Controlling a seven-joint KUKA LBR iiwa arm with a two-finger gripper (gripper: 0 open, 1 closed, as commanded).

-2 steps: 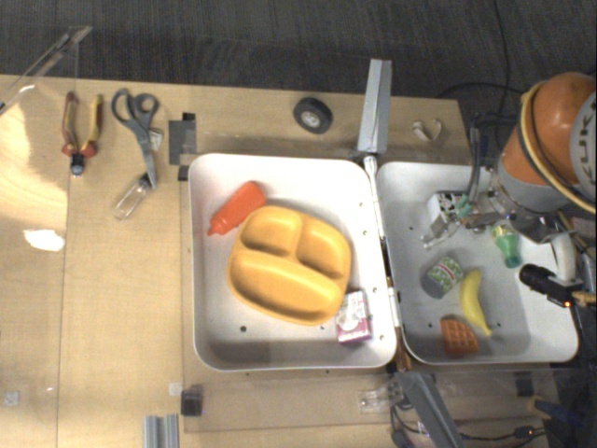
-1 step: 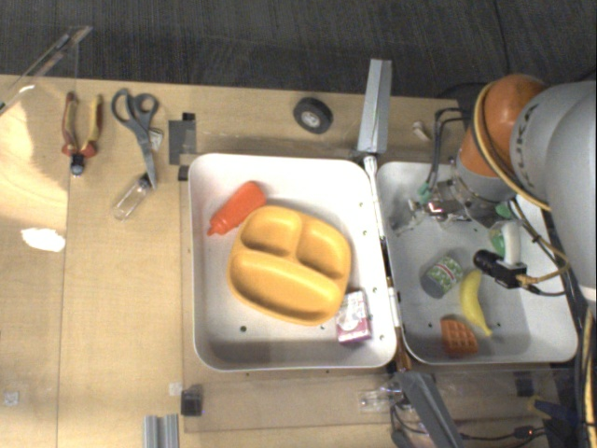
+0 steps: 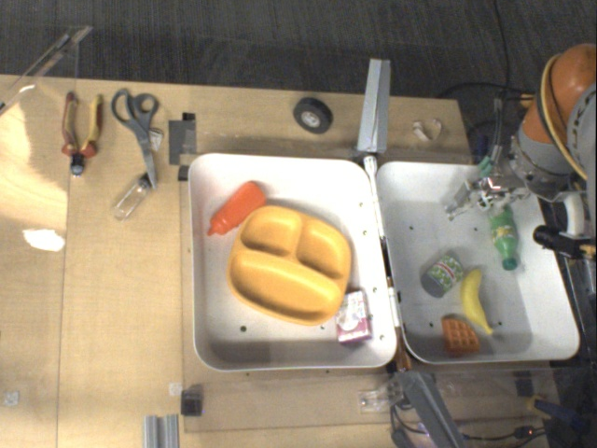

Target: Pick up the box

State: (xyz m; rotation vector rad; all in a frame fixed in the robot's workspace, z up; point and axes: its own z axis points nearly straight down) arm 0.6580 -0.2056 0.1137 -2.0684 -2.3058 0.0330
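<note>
Wooden tabletop (image 3: 112, 297) carries two white bins; taking the left bin (image 3: 201, 250) as the landmark, the right bin (image 3: 550, 343) touches its right wall. Filling the landmark bin's middle is a yellow divided tray (image 3: 289, 264), with an orange bottle-like thing (image 3: 235, 208) up-left of it. The grey arm (image 3: 569, 110), orange band showing, stands over the far upper-right corner of the neighbouring bin, well apart from the landmark. The box (image 3: 354, 316), small, pink and white, sits in the landmark bin's lower-right corner, tucked against the tray's edge and just beside the right wall; its long axis looks roughly upright in the view, though it is too small to be sure. From the gripper (image 3: 483, 192) it lies down and to the left, across the dividing wall. The fingers are a tangle of thin metal beside a green bottle (image 3: 504, 236); whether released or clenched I cannot tell.
</note>
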